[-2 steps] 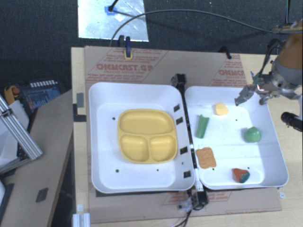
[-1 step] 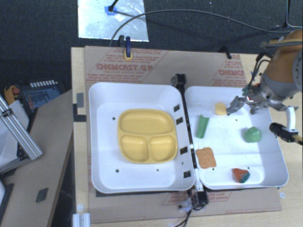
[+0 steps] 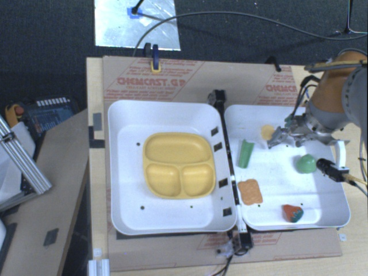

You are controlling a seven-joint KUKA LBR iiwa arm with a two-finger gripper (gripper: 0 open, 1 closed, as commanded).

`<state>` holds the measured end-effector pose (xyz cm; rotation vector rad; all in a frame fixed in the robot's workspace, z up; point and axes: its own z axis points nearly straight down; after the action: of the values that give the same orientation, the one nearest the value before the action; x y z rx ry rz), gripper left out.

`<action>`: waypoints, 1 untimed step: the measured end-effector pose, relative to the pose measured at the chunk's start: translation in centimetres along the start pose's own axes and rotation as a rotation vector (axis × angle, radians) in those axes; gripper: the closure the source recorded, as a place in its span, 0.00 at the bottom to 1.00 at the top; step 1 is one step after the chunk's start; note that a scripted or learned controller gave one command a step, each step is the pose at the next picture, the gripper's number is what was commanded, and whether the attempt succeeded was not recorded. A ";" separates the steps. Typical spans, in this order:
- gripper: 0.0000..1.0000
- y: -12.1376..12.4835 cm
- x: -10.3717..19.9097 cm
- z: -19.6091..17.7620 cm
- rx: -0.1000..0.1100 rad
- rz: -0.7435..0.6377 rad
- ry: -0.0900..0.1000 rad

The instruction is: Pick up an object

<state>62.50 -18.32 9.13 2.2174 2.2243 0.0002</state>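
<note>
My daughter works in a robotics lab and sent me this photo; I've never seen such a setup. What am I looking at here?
One camera looks down at a slant on a bench with two shallow white bins. The grey and orange robot arm reaches in from the right. The left bin holds a yellow divided tray. The right bin holds small things: a green cylinder, an orange flat piece, a green ball, a red and teal piece and a yellow piece. The gripper hangs near that yellow piece; I see nothing held.

Dark carpet (image 3: 46, 33) surrounded the desk (image 3: 95, 85); a shiny metal sheet (image 3: 135, 16) lay beyond it, cables (image 3: 247, 19) trailing across.
</note>
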 end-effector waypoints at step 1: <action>1.00 0.2 0.0 -1.4 -0.005 -0.001 -0.001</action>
<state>62.66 -18.36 10.50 2.2124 2.2225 0.0047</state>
